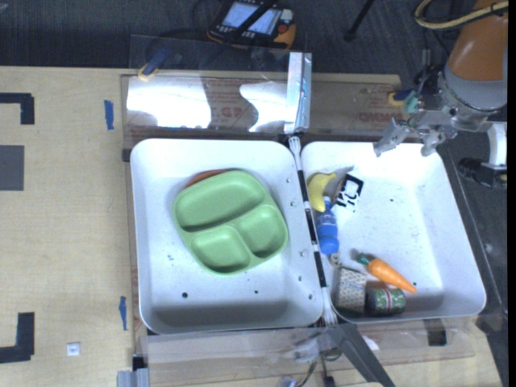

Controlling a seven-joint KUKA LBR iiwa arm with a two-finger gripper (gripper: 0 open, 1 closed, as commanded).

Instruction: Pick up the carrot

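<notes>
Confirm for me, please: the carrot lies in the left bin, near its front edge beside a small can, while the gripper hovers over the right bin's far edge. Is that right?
Not quite. The carrot lies in the right bin, not the left; the camera view shows it near that bin's front edge, beside the small can. The gripper does hover over the right bin's far edge.

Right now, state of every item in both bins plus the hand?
carrot: lying flat in right bin, not gripped, tip toward the bin's right side
green can: on its side, just below the carrot
blue bottle: lying along the divider
yellow item: lying at the divider
green tray: flat in left bin, tilted diagonally
hand: over right bin's far edge, holding nothing
</notes>
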